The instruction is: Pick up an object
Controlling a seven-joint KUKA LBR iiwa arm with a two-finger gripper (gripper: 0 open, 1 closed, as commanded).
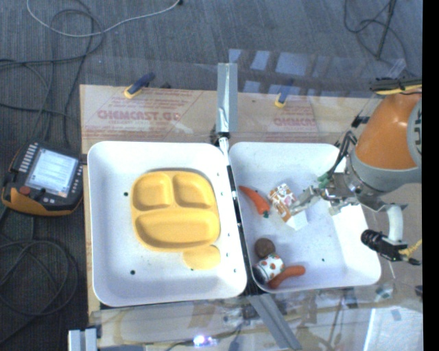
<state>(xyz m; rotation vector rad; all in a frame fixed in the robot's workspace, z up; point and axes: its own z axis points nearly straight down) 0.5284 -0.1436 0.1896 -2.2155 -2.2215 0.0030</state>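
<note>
Dark grey carpet floor (137, 41), loose cables (62, 20), cardboard-topped bench (158, 113), orange-edged handheld pendant (44, 179) at left

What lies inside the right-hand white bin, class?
The right bin holds a toy carrot, a small patterned carton, a brown ball, a spotted cup and a red sausage. The end effector and arm cover the floor beneath them.

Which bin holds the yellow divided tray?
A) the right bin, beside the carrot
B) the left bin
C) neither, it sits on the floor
B: the yellow tray lies in the left bin, while the carrot lies in the right bin.
</note>
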